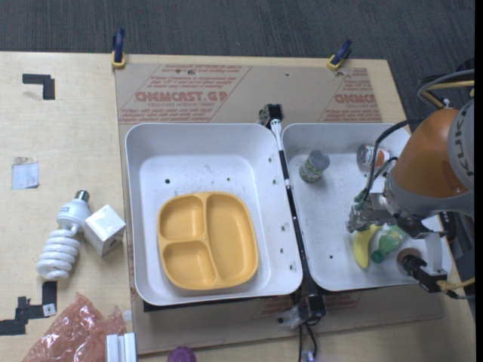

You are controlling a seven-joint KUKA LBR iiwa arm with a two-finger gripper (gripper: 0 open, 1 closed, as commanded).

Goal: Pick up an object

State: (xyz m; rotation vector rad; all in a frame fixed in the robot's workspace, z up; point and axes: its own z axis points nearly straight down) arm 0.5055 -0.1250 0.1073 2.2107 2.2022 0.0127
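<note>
The right bin [332,270] holds several small objects. A yellow banana [363,247] lies near its front right, with a green object [388,243] beside it and a round brown object [410,262] at the corner. A small grey-green cup [314,166] stands at the back left, and a silver can with red marking [370,157] sits further right. My gripper [362,219] hangs low over the bin, right above the top end of the banana. The arm's orange band [430,157] hides part of the bin's right side.
The left bin [143,202] holds a yellow divided plate [207,240]. Outside the bins, at the left of the bench, lie a spiral light bulb [62,240], a small white box [105,229] and a crinkled pink bag [72,330].
</note>
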